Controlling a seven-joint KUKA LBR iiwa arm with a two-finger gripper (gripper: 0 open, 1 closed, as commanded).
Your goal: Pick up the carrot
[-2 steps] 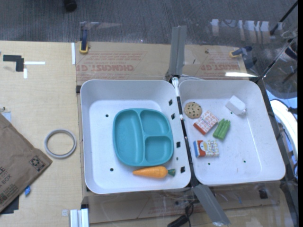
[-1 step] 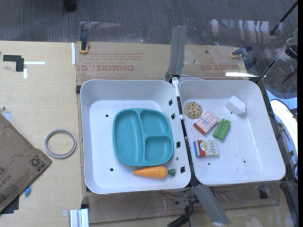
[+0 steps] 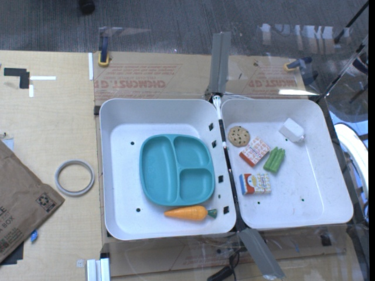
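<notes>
Little here can be told of my own body. At the right edge, past the right bin's wall, a pale curved piece (image 3: 353, 148) with a bluish-white sheen runs downward. Above it, thin dark rods (image 3: 353, 21) slant across the grey floor. Both are cut off by the frame, and I cannot tell whether either is part of me.

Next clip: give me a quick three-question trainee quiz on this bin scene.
1. True or false: the carrot lies on the teal plate.
2. Which bin holds the cookie: left or right?
3. The carrot's green end points toward: A) the divider between bins, B) the tape ring, C) the far wall.

Key: 1 false, it lies on the left bin floor beside the plate. 2 right bin. 3 A.
</notes>
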